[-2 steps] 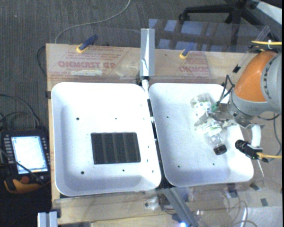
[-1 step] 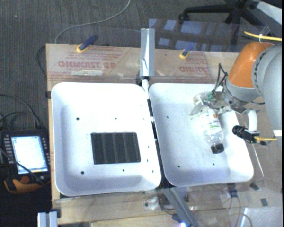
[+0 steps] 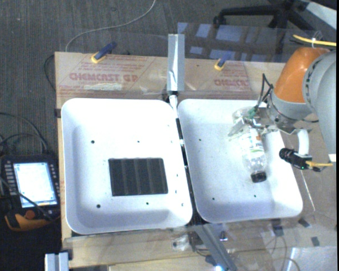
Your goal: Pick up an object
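Setting: grey carpet floor around a table [image 3: 73, 75] covered in brown board, seen from above at a slant; one office chair base [image 3: 254, 17] sits at the top right.
Bins: two shallow white bins side by side, left bin [image 3: 79, 123] and right bin [image 3: 214, 196], touching along the middle.
Left bin contents: one dark ribbed rectangular block [image 3: 138, 176], lying flat near the centre.
Right bin contents: one clear plastic bottle [image 3: 253, 148] with a dark cap, lying on its side with the cap toward the near edge; this looks the likely thing to pick up.
Arm: one grey arm [image 3: 322, 89] with an orange band enters from the right and leans over the right bin, probably to reach the bottle.
Jaws: the gripper [image 3: 253, 117] sits at the bottle's upper end; whether the jaws are apart or together, I cannot tell.
Clamps: two yellow-and-blue clamps [image 3: 103, 52] on the board's far edge, likely pinning it down.
Floor: one handheld control screen [image 3: 31, 185] with cables, left of the table.
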Action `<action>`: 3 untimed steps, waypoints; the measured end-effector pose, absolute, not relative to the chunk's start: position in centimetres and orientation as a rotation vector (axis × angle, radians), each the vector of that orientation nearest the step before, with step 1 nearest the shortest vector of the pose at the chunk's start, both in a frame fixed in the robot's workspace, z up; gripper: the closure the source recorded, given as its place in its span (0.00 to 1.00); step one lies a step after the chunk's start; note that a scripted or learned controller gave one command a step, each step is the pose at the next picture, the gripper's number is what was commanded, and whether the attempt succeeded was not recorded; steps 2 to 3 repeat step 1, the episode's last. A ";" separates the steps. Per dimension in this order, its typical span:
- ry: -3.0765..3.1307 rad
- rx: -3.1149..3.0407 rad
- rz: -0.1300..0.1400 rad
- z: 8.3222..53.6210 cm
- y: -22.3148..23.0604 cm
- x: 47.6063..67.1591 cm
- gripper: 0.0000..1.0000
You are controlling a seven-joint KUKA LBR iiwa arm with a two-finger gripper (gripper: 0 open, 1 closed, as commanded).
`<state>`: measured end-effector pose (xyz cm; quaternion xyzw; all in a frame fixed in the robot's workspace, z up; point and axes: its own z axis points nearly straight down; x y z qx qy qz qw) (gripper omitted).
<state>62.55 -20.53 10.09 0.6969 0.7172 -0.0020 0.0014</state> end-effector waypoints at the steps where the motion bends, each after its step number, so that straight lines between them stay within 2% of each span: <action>1: 2.433 1.985 -0.004 16.5 -14.2 65.2 1.00; 3: 2.433 1.985 -0.004 16.5 -14.2 65.2 1.00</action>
